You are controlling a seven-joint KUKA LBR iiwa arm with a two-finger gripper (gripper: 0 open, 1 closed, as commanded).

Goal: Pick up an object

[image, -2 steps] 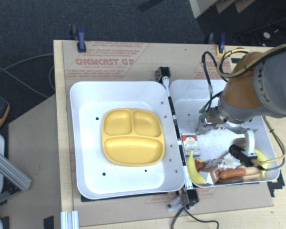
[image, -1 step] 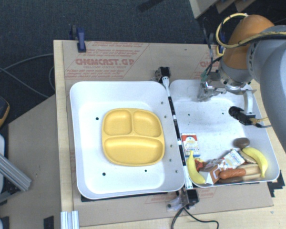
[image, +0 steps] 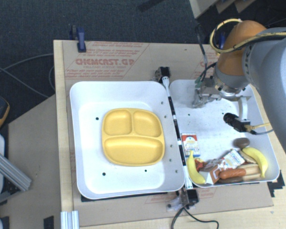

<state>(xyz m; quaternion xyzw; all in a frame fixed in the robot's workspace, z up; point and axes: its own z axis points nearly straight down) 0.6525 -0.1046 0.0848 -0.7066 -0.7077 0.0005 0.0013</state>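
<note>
We see the arm filling the upper right of the frame, its gripper low over the bare upper part of the right bin. We cannot tell whether the fingers are open or closed. The bananas, sausage and small carton crowd the lower right of the frame, so we fear a grasp here closes on nothing.
</note>
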